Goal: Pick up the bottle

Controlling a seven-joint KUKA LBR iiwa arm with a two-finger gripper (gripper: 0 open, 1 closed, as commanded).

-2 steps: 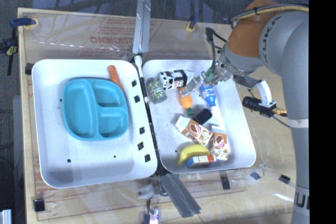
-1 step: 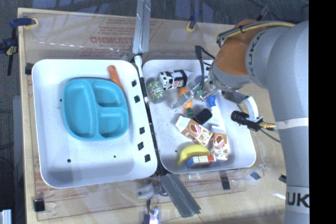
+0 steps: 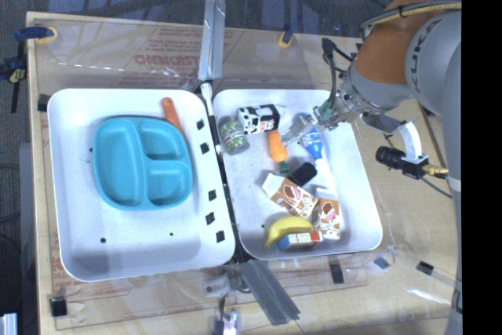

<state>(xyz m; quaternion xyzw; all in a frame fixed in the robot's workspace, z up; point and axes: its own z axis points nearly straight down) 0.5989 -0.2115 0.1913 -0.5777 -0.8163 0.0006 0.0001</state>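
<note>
Evidently the bottle [image 3: 313,145], clear with a blue label, lies on its side in the right bin [image 3: 365,204], just below and a little left of the gripper [image 3: 325,115], close enough that they look to be touching or nearly so. Whether the claw is spread or closed, and whether it has any hold on the bottle, I cannot tell from this slanted view; nothing is plainly seen between its tips.

Left of the claw sit an orange carrot-like piece [image 3: 276,146] and a black-and-white cow-print carton [image 3: 259,119]; below it, past the bottle, lies a small black object [image 3: 302,172].

To do this step well, the claw should probably come down centred across the bottle's narrow width, square to its long axis, since a round, smooth body may roll or squirt out sideways. Keeping clear of the black object and the bin wall would help.
</note>
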